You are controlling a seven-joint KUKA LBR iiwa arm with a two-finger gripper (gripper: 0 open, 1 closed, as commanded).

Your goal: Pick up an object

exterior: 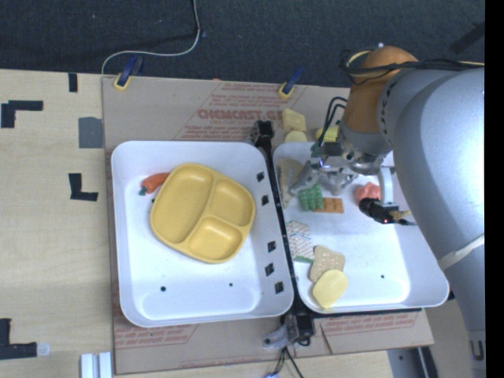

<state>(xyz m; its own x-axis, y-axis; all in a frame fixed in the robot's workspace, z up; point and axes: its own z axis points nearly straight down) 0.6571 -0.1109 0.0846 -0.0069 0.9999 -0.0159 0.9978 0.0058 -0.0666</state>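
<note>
Target obj.: green block, right bin, near its far-left corner, touching an orange waffle piece on its right. Pincer sits directly above/behind the green block, fingers pointing down toward it. Finger state: cannot tell, since the metal linkages overlap and the tips are not resolved. No obj. is visibly between the fingers.

Step in hand (judged): approach/descent over the green block; grasp not yet confirmed.

Next move req.: centre the tips across the block, keep clear of the waffle piece and the bin's left wall, close, then lift straight up. Risk: the waffle piece may get pinched too.

Other items, right bin: red piece near the right edge by the arm; cracker and yellow disc near the front-left corner; pale yellow pieces at the far edge.

Left bin: yellow tray in the centre, orange item at its far-left side.
</note>
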